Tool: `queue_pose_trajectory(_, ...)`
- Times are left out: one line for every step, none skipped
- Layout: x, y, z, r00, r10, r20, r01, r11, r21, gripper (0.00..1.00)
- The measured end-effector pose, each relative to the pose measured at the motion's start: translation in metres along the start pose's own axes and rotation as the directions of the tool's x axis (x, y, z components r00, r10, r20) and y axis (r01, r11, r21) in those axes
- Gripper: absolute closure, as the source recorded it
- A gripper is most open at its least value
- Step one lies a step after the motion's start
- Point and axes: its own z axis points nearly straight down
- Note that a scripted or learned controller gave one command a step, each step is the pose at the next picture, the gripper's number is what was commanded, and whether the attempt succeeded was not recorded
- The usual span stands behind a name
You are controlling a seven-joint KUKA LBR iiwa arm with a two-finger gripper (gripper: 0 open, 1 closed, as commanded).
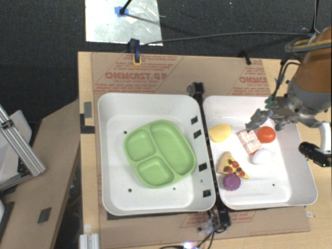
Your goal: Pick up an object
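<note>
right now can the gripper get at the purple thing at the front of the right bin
Probably yes. The gripper hangs over the right bin, and the purple object lies uncovered on the bin floor. The pizza slice toy touches its far side, so a grasp there could nudge that too.

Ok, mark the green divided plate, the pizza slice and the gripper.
green divided plate point(176, 150): camera view, floor of its large compartment.
pizza slice point(231, 165): camera view, middle of the topping.
gripper point(258, 119): camera view, midway between its fingertips.
</note>
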Motion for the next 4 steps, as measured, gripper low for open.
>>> queue_pose_trajectory(0.000, 0.002, -0.006, 1.000, -0.003, 0.002, 0.003, 1.000, -0.011, 0.00)
queue_pose_trajectory(0.003, -0.007, 0.045, 1.000, -0.001, 0.001, 0.001, 1.000, -0.007, 0.00)
queue_pose_trajectory(0.010, -0.005, 0.089, 1.000, 0.000, 0.000, 0.000, 1.000, -0.007, 0.00)
queue_pose_trajectory(0.020, -0.007, 0.138, 1.000, 0.000, 0.000, 0.000, 1.000, -0.009, 0.00)
